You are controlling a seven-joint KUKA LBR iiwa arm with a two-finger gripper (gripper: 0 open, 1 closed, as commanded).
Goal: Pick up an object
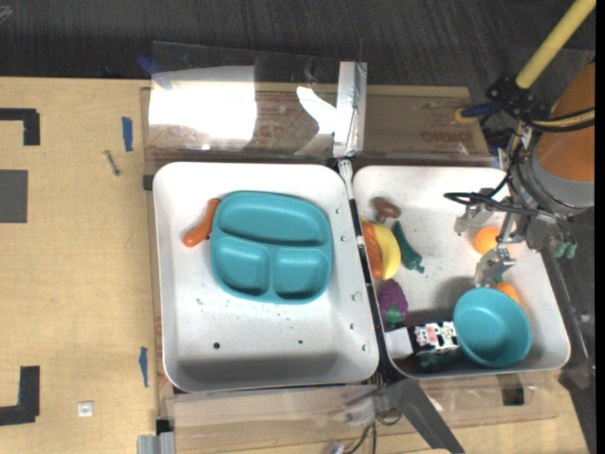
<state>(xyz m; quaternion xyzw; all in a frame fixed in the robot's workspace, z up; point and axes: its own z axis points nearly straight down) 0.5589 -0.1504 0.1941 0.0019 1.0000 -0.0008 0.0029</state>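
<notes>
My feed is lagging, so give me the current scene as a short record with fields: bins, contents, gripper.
left bin: teal divided plate, orange carrot-like toy at its left edge
right bin: teal bowl, banana, purple toy, green toy, orange ball, small printed box
gripper: low in right bin, just above the bowl, beside the orange ball
grasp: cannot tell

No legible txt/labels; cardboard (425, 130) print too blurred.

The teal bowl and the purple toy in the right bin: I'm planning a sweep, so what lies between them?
In the camera view, a small black-and-white printed item lies between the teal bowl and the purple toy, near the right bin's front wall.
</notes>
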